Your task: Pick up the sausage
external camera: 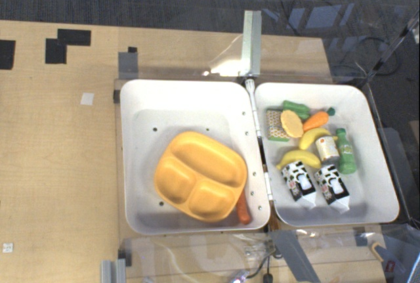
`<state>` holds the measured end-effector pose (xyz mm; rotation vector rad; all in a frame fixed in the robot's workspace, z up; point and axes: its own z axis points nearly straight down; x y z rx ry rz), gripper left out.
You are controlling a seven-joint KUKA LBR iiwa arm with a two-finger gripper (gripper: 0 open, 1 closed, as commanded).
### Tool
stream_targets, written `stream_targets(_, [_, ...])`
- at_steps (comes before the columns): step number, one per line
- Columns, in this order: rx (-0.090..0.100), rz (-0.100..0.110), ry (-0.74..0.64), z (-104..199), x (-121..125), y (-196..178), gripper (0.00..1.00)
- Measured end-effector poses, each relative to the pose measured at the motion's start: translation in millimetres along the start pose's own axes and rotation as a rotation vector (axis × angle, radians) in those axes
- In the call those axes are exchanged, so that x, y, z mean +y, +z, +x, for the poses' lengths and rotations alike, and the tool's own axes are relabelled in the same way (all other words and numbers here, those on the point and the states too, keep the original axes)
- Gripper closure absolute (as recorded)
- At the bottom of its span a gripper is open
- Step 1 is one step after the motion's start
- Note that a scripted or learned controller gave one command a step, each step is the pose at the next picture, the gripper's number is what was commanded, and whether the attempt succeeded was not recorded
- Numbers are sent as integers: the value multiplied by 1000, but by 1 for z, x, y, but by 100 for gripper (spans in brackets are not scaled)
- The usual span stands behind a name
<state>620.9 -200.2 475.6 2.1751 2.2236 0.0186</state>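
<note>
Two white bins sit side by side. In the left bin (131, 144) a yellow divided plate (200, 174) lies tilted. The sausage (243, 211) lies beside the plate's lower right edge, partly tucked under it, near the bin's right wall. The right bin (374, 144) holds bananas (308, 147), a carrot (315, 120) and cartons (315, 183). Whether the gripper is released or clenched cannot be told.

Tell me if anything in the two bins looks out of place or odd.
One thing: the sausage lies alone in the left bin, wedged between the yellow divided plate and the bin's right wall, partly hidden under the plate's edge. The plate itself sits askew. The other food items are clustered in the right bin.
</note>
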Motion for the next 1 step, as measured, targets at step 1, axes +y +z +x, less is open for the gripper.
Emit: stream_targets(1, [-4,-8,-9,2,2,-13,100])
